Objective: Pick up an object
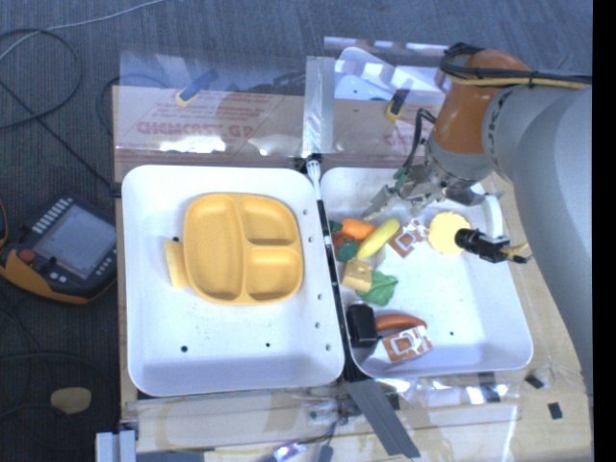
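Note:
My gripper (404, 200) hangs over the far part of the right bin (500, 306), open, with nothing between its fingers. Just below it lie a yellow corn-like piece (378, 239), an orange carrot (355, 227) and a small brown-and-white packet (409, 241). A pale yellow round piece (443, 231) sits to the gripper's right. Nearer the front are a yellow block (358, 276), a green leafy piece (383, 285), a black block (362, 324), a red sausage (398, 321) and a second brown-and-white packet (406, 345).
The left bin (154, 345) holds a yellow divided plate (243, 246). A ridge (327, 268) separates the two bins. The grey arm with its orange band (467, 114) comes in from the upper right. A handheld controller (60, 248) lies on the floor at left.

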`<state>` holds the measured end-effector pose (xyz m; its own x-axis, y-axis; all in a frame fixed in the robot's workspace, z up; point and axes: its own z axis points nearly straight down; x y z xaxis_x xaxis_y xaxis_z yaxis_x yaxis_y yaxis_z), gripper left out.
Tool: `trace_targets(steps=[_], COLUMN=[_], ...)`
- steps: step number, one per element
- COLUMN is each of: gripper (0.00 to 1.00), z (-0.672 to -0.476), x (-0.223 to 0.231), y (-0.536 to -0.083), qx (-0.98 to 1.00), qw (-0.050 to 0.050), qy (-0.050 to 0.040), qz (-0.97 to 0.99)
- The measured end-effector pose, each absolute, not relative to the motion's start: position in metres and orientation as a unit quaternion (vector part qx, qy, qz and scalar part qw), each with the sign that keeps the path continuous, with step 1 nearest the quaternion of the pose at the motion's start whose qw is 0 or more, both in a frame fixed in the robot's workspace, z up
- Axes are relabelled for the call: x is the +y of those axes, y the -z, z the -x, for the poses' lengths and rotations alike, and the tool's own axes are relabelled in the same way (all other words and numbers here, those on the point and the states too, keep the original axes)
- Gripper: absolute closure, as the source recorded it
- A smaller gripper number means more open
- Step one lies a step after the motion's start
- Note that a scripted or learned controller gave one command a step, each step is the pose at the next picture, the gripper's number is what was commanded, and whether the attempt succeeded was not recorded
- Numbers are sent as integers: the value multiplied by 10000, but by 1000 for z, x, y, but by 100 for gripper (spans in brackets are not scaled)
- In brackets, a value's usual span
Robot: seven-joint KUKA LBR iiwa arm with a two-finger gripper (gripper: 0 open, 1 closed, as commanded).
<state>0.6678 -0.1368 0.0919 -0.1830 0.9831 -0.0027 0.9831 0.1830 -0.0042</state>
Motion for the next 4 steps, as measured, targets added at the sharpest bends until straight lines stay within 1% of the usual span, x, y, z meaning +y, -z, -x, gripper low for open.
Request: trace_targets(steps=[1,2,3,4], gripper=[0,0,0,0], z=[-588,-597,-591,-572], x=[-130,-49,-105,-100], y=[-89,-180,-126,-89], qx=[-7291,-7601,-7436,-7569], qw=[-67,16,-74,-54], qy=[23,-12,41,22], qz=[6843,6498,6686,6535])
